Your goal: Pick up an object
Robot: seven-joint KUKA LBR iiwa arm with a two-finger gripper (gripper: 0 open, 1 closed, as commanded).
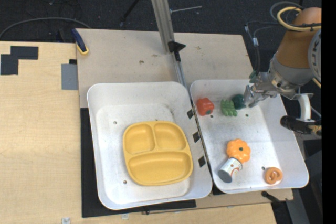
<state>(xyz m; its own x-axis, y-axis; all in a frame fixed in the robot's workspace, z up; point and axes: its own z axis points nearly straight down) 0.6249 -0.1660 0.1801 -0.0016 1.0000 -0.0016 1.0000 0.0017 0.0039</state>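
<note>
Green toy in right bin, far side, between red toy and gripper. Looks small, light, stiff plastic with bumpy surface; probably not fragile, little slippery. Best hold: across its short sides, from above. Gripper low at far edge of right bin, just beside green toy, on dark teal piece. Opening: cannot tell. Nothing seen held. Pumpkin, can, donut nearer to front, well apart. Yellow tray in left bin.
</note>
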